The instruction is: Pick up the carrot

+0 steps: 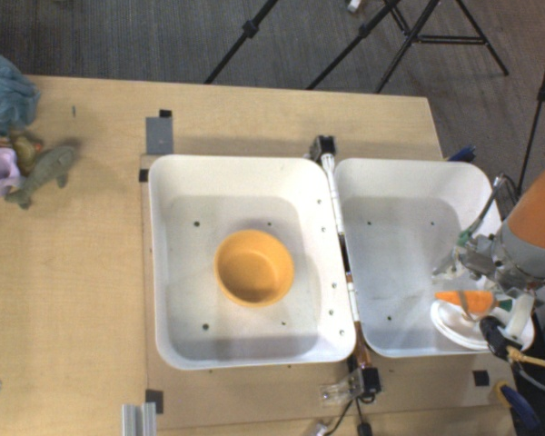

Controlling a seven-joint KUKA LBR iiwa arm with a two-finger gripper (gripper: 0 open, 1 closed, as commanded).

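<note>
One tapered orange carrot point(465, 300)

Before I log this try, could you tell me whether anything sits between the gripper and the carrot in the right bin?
Nothing visible does. The gripper is right over the carrot, which lies on a white plate in the near right corner of the right bin. The orange bowl is apart, in the left bin.

Orange carrot point(464, 300), yellow-orange bowl point(254, 267), white bins point(177, 243).
</note>
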